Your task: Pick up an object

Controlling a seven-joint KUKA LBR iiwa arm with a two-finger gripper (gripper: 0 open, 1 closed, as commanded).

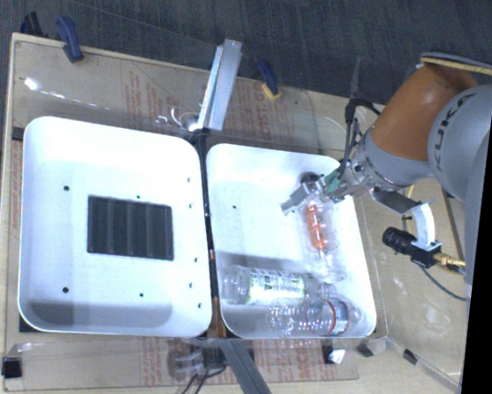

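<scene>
Orange-tinted clear bottle [318,228] lies in the right bin [255,193], just below the gripper [306,192], neck end up toward it. Gripper hangs low over the bottle's top end; whether it is wide, narrow or gripping cannot be told from this angle. Best move is probably to centre on the bottle body and close across its narrow width, since clear plastic slips. Two more clear bottles [264,286] lie further below, near the bin's front edge. Left bin [64,162] sits well apart.

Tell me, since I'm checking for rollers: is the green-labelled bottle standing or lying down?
Lying down. The green-labelled bottle rests on its side along the right bin's near end, beside another clear bottle.
</scene>
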